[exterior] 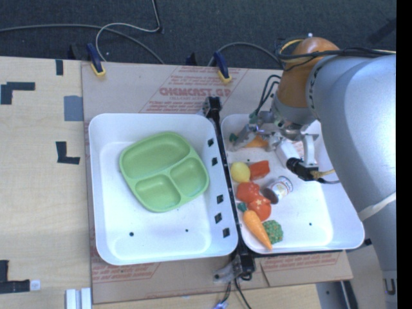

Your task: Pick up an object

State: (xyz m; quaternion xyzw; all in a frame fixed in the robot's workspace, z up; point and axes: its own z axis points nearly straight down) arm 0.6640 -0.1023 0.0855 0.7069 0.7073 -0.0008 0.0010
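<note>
My gripper [253,133] is low over the back left corner of the right bin [322,227], right above a small orange object [259,143] that it partly hides. Toy food lies just in front of it: a yellow lemon [240,171], a red pepper piece [260,168], a red tomato [247,191], a second red piece [260,208], a small tin can [280,188] on its side, an orange carrot [256,229] and green broccoli [274,230].
The left bin [109,227] holds a green divided plate [165,170]. A black divider [220,172] with clips runs between the bins. The grey arm [351,114] covers the right bin's right side. Cables and clamps [223,76] lie behind the bins.
</note>
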